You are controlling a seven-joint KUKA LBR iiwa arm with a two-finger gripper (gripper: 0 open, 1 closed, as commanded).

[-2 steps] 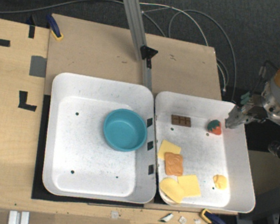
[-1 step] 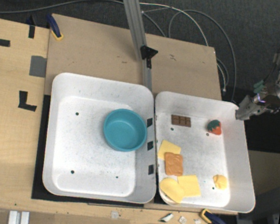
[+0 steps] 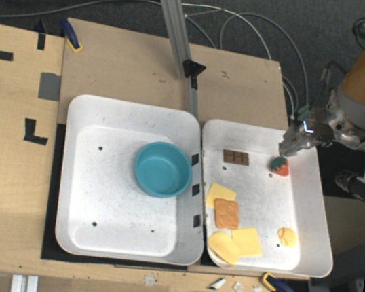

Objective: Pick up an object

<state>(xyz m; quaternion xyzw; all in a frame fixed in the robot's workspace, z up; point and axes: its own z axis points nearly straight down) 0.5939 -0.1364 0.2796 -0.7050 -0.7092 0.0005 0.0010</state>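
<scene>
We see pincer point(image 3: 289, 149) low at far right of right bin point(image 3: 315, 218), just above small red-green object point(image 3: 279, 166). Cannot tell pincer state. Nothing lifted yet; we judge grasp and lift remain.

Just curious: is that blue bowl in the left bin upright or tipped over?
Upright. The blue bowl shows its open mouth and round rim facing up, sitting in the left bin.

Bins point(image 3: 81, 181) smooth white plastic; bowl point(image 3: 162, 168) matt blue, probably plastic.
</scene>
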